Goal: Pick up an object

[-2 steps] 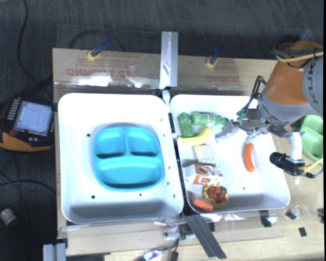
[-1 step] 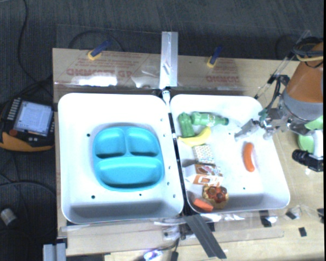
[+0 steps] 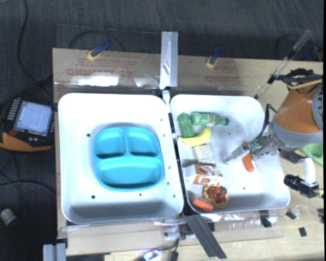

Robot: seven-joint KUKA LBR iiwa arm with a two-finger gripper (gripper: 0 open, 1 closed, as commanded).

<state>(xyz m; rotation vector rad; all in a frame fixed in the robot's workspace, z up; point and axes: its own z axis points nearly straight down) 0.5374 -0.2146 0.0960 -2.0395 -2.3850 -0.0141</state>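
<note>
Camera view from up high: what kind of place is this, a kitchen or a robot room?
Probably a robot lab, not a kitchen. A grey and orange robot arm reaches over two white bins. The food, like the banana, looks like toys, and cables lie on the carpet.

My arm [image 3: 300, 113] was grey metal with a broad, rounded orange band above the wrist (the brightest part of me). Below it my wrist narrowed to dark, slim metal parts, with a thin black cable looping beside the band.
</note>
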